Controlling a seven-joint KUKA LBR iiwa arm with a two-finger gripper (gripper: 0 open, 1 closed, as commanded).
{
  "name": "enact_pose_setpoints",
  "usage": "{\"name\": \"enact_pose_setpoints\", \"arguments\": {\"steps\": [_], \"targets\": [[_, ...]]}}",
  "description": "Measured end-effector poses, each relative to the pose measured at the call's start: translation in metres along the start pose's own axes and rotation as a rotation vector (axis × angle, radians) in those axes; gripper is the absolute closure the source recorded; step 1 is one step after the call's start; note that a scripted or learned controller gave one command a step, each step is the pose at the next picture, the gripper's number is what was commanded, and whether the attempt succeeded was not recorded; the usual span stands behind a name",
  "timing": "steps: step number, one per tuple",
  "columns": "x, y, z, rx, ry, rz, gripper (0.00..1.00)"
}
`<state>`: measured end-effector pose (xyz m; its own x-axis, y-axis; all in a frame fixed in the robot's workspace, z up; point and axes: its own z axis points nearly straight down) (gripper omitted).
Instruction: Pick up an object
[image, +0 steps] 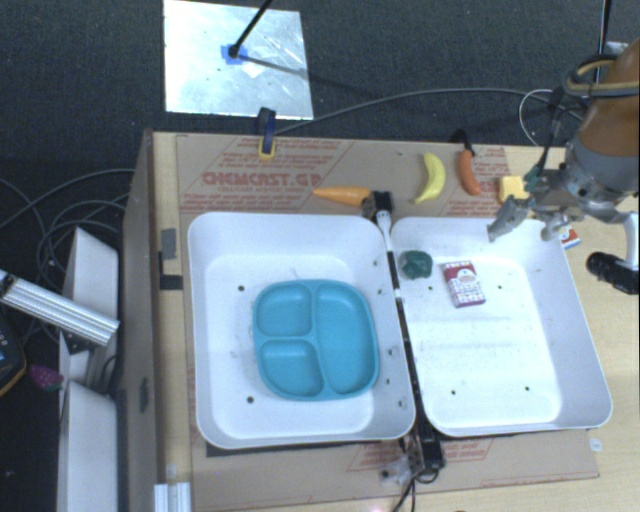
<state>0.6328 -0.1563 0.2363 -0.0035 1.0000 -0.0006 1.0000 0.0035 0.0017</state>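
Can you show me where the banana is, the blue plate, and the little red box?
banana (432, 178), camera view, middle of its yellow curve.
blue plate (316, 338), camera view, ridge between its compartments.
red box (463, 284), camera view, centre of its top face.

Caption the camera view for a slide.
Pincer open above right bin's far edge; red box and teal lump inside, blue tray in left bin.

Robotics lab: white bins (300, 225) on cardboard-topped desk (290, 165), loose cables (60, 215) at left, dark carpet (80, 80) around.
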Motion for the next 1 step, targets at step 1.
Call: {"name": "enact_pose_setpoints", "arguments": {"steps": [1], "targets": [[0.0038,0.0342,0.0753,0.002,0.001,-0.002,0.00]]}}
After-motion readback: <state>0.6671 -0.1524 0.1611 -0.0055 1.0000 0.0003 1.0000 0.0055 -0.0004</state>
